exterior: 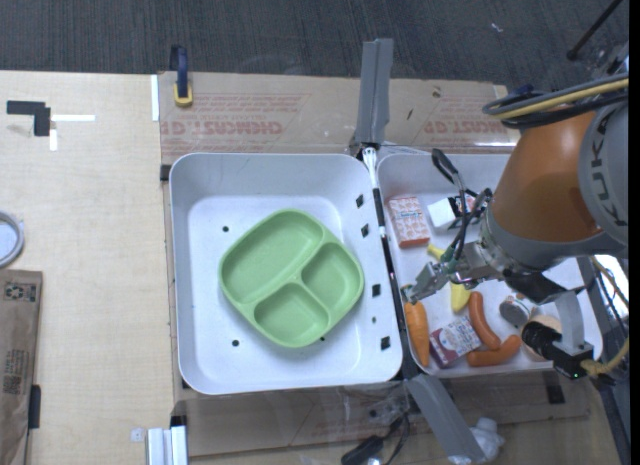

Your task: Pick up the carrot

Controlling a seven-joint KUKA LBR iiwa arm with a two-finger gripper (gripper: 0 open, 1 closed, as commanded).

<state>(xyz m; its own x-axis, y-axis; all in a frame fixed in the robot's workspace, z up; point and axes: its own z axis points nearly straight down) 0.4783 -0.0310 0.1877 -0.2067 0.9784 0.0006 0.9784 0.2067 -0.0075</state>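
The carrot (416, 331) is a short orange piece lying lengthwise against the left wall of the right bin (392, 253), near its front corner. My gripper (430, 283) hangs low over the right bin, just above and behind the carrot's far end. The grey arm with its orange band (545, 188) covers the bin's right half. Nothing shows as lifted off the bin floor.
Around the carrot lie a red-and-white packet (456, 341), two reddish sausages (484, 317), a yellow piece (459, 299) and a small red box (408, 220). The left bin (200, 253) holds a green divided plate (291, 278). A grey divider post (375, 93) stands behind the bins.
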